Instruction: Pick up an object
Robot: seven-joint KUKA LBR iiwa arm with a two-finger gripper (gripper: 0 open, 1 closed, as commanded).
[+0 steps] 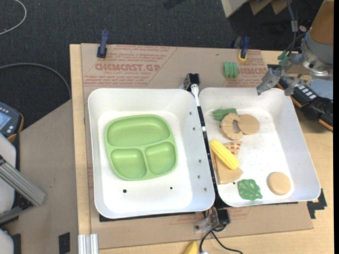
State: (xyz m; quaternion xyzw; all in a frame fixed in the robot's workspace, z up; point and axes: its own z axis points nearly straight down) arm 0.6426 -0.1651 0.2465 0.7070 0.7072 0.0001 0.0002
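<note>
The right bin (pixel 296 142) holds several toy foods: a yellow corn cob (pixel 223 153), a tan wedge (pixel 228 173) under it, a round tan biscuit (pixel 279 183), a green leaf (pixel 249 189), a tan disc (pixel 248 124) beside a tan ring piece (pixel 230 127), and a green leafy piece (pixel 222 113). My gripper (pixel 275 88) hangs over the far right corner of that bin, above its rim and well away from the foods. Its fingers are spread open with nothing between them.
The left bin (pixel 100 157) carries a green divided plate (pixel 141 147). A small green ribbed piece (pixel 230 69) lies on the board behind the right bin. Blue clamps (pixel 102 44) (pixel 243 49) grip the board's far edge. A black divider (pixel 200 126) runs between the bins.
</note>
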